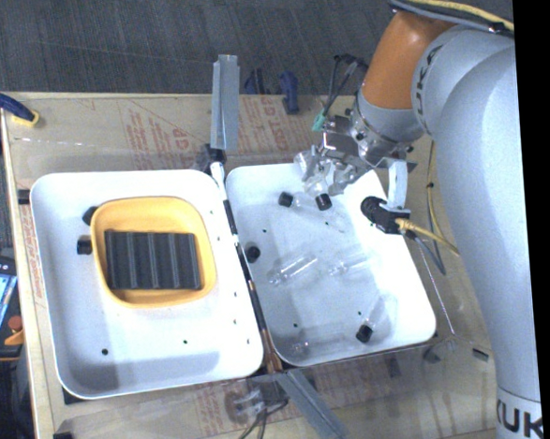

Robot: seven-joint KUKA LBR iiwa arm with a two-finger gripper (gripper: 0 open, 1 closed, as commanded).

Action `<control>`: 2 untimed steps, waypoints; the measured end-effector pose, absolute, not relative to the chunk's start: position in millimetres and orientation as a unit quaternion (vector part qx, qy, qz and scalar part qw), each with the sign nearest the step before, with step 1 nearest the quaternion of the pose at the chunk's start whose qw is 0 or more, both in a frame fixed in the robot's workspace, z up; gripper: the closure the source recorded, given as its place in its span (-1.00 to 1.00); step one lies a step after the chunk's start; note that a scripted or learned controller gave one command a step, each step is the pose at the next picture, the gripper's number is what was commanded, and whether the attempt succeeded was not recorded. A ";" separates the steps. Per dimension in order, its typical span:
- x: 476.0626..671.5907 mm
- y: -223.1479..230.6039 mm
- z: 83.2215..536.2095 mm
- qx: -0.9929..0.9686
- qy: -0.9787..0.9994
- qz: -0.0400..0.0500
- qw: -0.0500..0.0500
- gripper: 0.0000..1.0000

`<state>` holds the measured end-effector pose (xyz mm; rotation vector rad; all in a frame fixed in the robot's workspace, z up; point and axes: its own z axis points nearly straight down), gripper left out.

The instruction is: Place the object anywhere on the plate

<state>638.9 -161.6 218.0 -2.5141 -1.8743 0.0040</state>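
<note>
Right bin (407,298), centre: one clear plastic object (293,269), lying flat, apparently light, slick, hard to see; best pinched across its narrow body. Gripper (321,178) near far rim, finger state indeterminate. Plate (152,211) in left bin (63,276).

Arm reaching in from the right, wrist high in the frame.

I see the grey arm (485,199) filling the right side, its orange band (394,65) at the upper right above the wrist. From there the wrist angles down and to the left, ending in the gripper (321,178) just right of the frame's upper centre. I cannot make out how its jaws stand.
</note>
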 end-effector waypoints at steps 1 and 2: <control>635.2 -111.2 176.4 -0.751 -0.660 0.002 0.002 1.00; 645.8 -43.7 212.8 -0.691 -0.723 0.001 0.001 1.00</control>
